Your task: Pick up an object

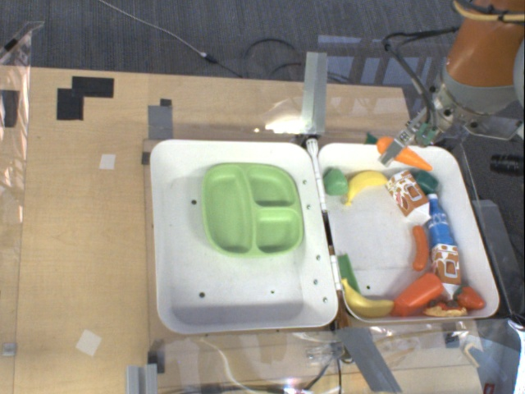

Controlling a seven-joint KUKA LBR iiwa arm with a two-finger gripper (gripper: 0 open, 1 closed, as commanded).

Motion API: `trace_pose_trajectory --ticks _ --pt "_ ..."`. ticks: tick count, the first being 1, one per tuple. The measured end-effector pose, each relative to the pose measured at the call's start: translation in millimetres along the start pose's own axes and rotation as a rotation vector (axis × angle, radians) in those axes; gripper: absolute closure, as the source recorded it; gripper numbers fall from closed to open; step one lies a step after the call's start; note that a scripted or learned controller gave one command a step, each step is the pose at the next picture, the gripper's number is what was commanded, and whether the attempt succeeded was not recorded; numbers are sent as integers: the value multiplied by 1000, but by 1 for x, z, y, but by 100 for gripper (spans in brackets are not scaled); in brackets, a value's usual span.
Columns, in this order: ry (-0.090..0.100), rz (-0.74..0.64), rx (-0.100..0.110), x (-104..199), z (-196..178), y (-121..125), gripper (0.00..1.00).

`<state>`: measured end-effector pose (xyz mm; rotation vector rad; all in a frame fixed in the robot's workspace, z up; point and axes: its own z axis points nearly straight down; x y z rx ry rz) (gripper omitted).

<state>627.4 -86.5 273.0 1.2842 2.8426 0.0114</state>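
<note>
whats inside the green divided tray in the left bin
Nothing visible: all three compartments of the green tray show bare green plastic. The tray sits flat in the left bin, so the bin floor under it is covered.

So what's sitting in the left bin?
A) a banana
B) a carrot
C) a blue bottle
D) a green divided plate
D: a green plate with three sections lies in the left bin; the bananas, bottle and carrot are all in the right bin.
</note>
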Motion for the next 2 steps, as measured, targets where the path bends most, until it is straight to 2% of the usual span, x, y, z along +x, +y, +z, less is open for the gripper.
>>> trace_pose_trajectory --ticks 1,2 --pt "11 150 10 20 0 34 100" --pt "14 127 12 50 22 100 100"
